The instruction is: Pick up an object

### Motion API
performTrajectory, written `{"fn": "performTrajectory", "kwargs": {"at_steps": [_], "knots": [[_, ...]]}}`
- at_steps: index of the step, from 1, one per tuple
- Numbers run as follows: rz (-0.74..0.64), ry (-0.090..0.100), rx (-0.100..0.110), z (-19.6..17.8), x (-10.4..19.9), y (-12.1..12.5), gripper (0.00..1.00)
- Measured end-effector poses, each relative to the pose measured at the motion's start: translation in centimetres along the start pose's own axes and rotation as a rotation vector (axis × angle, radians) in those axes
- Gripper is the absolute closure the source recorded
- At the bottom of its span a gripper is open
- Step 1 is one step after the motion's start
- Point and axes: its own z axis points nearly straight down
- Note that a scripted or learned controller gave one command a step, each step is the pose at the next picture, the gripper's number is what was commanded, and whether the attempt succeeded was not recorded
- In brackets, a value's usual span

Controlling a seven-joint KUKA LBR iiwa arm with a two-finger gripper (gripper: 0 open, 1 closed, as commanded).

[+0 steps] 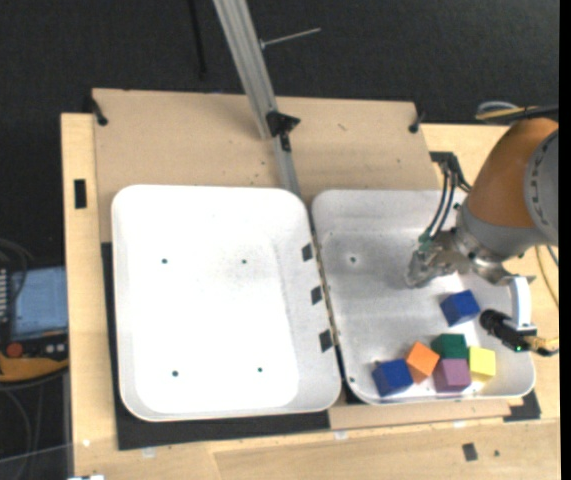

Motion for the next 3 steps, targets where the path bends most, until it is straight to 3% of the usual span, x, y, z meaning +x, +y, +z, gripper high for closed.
{"fn": "performTrajectory", "kwargs": {"at_steps": [3], "knots": [[-0.015, -0.002, -0.003, -16.8, -0.9, 0.9, 1.0]]}}
